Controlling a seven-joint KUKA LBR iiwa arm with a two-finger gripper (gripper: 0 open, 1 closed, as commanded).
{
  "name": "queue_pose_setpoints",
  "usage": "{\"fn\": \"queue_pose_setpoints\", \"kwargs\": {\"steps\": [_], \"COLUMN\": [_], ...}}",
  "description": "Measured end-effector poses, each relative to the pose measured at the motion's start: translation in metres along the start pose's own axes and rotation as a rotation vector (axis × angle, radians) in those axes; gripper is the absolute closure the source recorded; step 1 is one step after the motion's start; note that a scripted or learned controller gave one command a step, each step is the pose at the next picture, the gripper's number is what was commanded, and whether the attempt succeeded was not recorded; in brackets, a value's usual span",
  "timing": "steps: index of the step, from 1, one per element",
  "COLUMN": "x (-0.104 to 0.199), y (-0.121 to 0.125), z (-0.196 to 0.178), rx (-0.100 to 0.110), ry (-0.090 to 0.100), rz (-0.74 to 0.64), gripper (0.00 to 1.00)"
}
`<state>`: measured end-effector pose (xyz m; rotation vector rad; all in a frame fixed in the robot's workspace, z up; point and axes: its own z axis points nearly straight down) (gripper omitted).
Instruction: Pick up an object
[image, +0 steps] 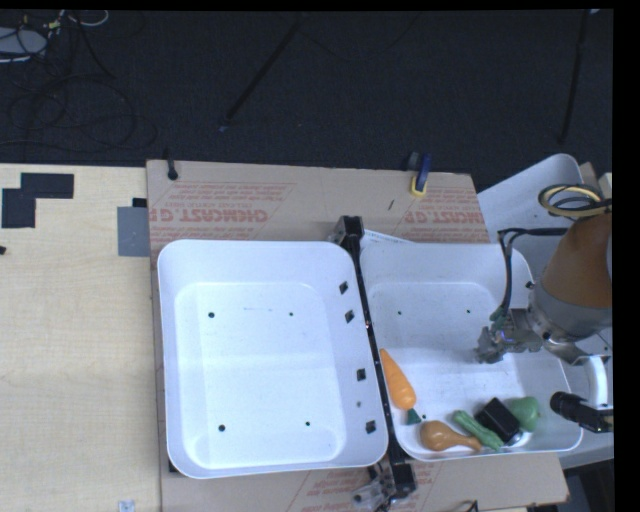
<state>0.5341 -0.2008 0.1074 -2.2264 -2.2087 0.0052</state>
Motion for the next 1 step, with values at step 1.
{"fn": "queue_pose_setpoints", "kwargs": {"steps": [1], "x": [-0.0014], "y": [-0.0007], "z": [-0.0094], "rx": [0.002], "ry": [0.001], "rz": [0.003], "gripper": [1.0]}}
